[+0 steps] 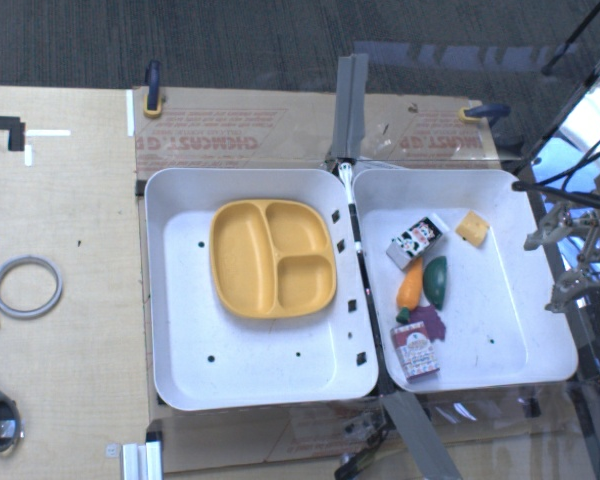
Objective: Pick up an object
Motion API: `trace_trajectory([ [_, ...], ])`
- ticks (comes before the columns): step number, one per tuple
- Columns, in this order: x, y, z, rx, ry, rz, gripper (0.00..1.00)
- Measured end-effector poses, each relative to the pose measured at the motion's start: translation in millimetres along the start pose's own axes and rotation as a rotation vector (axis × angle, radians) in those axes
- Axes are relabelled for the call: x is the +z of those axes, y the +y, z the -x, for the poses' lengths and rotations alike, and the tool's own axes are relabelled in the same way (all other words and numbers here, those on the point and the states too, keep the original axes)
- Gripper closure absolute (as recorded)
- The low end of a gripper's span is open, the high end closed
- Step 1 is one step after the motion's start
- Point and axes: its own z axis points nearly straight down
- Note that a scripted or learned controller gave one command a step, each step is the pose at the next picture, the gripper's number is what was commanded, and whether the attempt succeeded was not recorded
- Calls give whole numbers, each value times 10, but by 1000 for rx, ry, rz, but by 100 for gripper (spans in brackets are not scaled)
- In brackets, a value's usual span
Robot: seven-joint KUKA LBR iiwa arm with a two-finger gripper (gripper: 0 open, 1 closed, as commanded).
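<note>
Smooth white plastic bins (180, 368) sit on a matt wooden bench (70, 198); the yellow plate (273, 258) looks matt plastic.

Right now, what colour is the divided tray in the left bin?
Yellow; the tray shows clearly in the camera view.

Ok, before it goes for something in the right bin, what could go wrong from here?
The carrot, green vegetable, purple item and red carton lie packed together, so the fingers may catch two things or push one aside. The carton lies close to the right bin's front wall, which may block a finger. The yellow block is small and could slip out of a grasp.
</note>
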Motion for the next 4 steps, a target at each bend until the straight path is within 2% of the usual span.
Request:
trace_trajectory([
  [1,1770,309,354,191,-1,0,0],
  [2,1774,959,826,646,0,-1,0],
  [3,1678,964,836,643,-2,-3,100],
  [4,1769,348,803,669,-1,-1,100],
])
